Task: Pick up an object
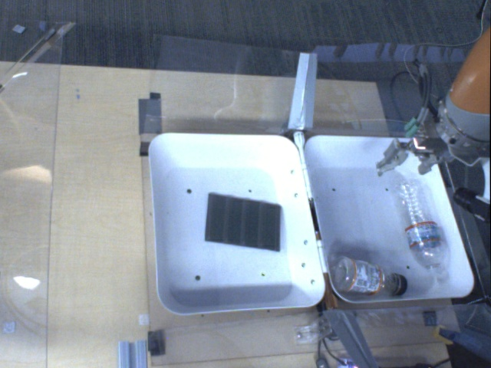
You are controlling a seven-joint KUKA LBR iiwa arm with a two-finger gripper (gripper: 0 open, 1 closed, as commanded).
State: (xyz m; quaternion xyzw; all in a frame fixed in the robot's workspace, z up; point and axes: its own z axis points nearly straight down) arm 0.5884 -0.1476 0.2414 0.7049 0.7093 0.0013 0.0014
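A dark ribbed rectangular pad (pixel 243 221) lies flat in the middle of the left bin (pixel 165 205). In the right bin (pixel 337 167), a clear plastic bottle (pixel 418 222) lies near the right wall, and a black-capped jar (pixel 365 276) lies on its side at the front.

No text on either bottle label is readable.

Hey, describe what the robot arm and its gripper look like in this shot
The arm enters at the right edge: an orange, rounded band above a grey wrist section. Below it sits a small metallic grey gripper with thin fingers, plus a few small greenish and pale spots on its body. Dark cables loop behind it.
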